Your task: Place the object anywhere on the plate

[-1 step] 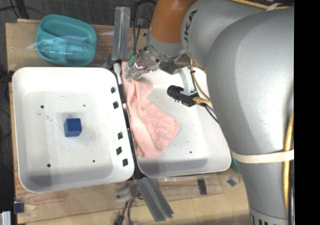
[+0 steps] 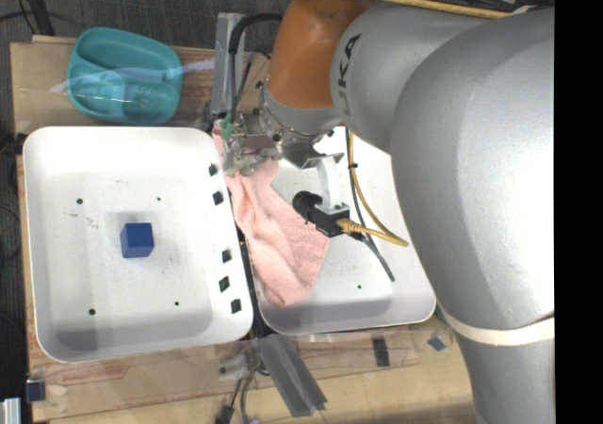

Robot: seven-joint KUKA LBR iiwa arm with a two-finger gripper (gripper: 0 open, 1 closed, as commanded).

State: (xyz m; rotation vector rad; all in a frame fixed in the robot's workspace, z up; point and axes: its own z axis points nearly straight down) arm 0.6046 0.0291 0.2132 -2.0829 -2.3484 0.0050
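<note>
While my gripper (image 2: 243,147) is hovering at the far left corner of the right bin (image 2: 377,304), the cloth (image 2: 283,248) is trailing from under it toward the near rim. I cannot tell whether the gripper is clenched or released. I am judging this the pick step. The next move is calling for a confirmed hold, then a carry far left to the plate (image 2: 122,73).

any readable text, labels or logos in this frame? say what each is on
"KUKA", partly legible in dark letters running along the grey arm, just right of its orange band; only about "UKA" is clear.
No text is readable on the blue cube, pink cloth, teal container or white bins.
</note>
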